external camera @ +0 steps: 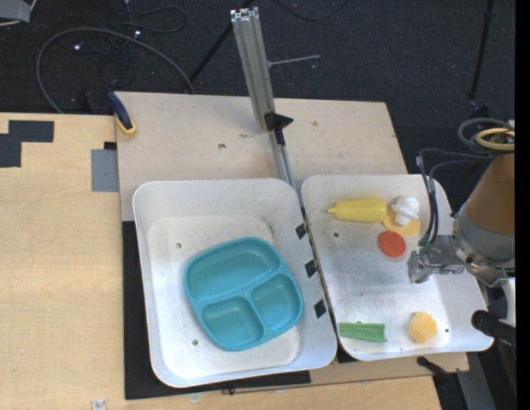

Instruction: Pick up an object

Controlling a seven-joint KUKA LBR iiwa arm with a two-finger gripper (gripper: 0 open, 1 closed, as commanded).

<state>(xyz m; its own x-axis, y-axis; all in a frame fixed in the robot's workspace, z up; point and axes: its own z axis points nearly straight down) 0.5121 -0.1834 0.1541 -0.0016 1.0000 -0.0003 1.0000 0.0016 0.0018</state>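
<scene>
Red ball (pixel 391 244) | just left of pincer (pixel 421 269) | apart | pincer grip: cannot tell

Worktop (pixel 51 254): pale wood-look board, matt, smooth, faint grain.
Left bin (pixel 154 220): white plastic, matt, scuffed and speckled grey on its floor.
Right bin (pixel 359 297): white plastic, floor dulled by grey scuffing toward its middle.
Divided plate (pixel 242 292): teal plastic, smooth, slight sheen on its rims.
Post (pixel 253 58): at 12 o'clock from the bins, bare slotted metal, silvery, satin.
Yellow bottle (pixel 361 210): smooth plastic, soft gloss.
Red ball (pixel 391 244): smooth, matt.
Green strip (pixel 362 332): flat, matt.
Orange-yellow lump (pixel 423 325): finely rough, dull.
Hand (pixel 432 263): grey metal, dull.
Floor (pixel 94 32): dark, rough, cloth-like carpet.
</scene>
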